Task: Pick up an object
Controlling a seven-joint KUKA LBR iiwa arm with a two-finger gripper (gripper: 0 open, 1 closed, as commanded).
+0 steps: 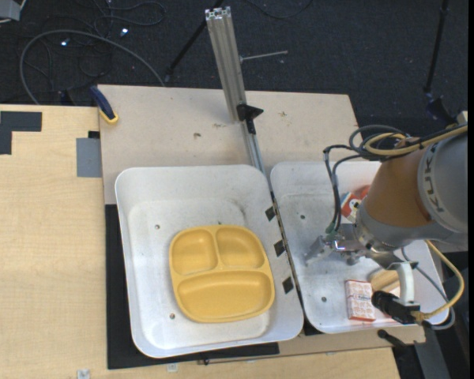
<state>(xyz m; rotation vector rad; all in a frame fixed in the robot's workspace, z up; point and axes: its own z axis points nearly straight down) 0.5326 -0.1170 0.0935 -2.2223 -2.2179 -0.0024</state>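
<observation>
The end effector hung low in the right bin, and I could not tell its state. The nearest object, a small red-and-white packet, lay on the bin floor just beyond it, toward the front-right corner.

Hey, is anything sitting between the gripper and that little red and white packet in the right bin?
Nothing visible does. The gripper sits low over the right bin, and the red and white packet lies nearer the camera, toward the bin's front right corner, with bare bin floor between them. A tan and white object lies just beyond the packet.
</observation>
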